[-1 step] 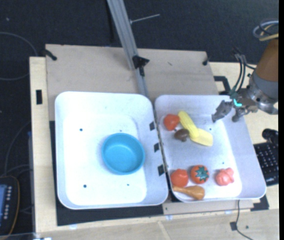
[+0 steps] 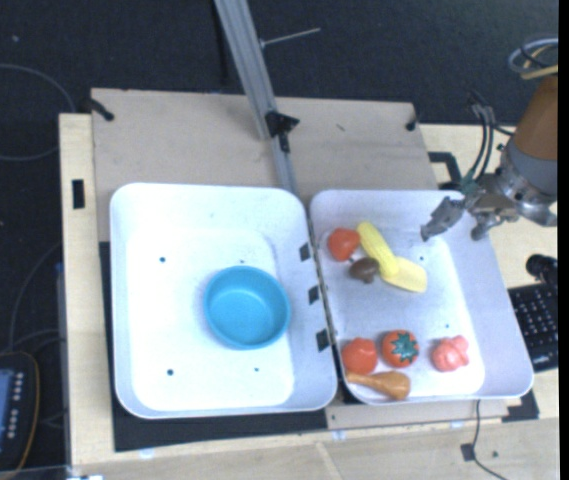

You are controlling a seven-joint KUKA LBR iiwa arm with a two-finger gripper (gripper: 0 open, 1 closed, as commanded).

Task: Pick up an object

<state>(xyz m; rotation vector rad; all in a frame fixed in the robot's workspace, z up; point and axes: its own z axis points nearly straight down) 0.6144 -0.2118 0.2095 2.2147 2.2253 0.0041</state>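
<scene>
Two white bins, one blue bowl, seven toy foods, and my gripper (image 2: 456,220) over the right bin's upper right edge with its fingers spread and nothing between them

My left bin (image 2: 144,228) holds a single round, smooth blue bowl (image 2: 247,307); my right bin (image 2: 484,298) holds the rest: a long yellow banana (image 2: 392,258) lying aslant, a small orange-red ball (image 2: 342,243) touching its upper end, a brown mushroom-like piece (image 2: 365,269) just below, and along the near edge an orange-red round piece (image 2: 360,354), a tomato with a green stalk (image 2: 399,347), a pink lumpy piece (image 2: 449,353) and a tan drumstick shape (image 2: 379,382), all glossy plastic
</scene>
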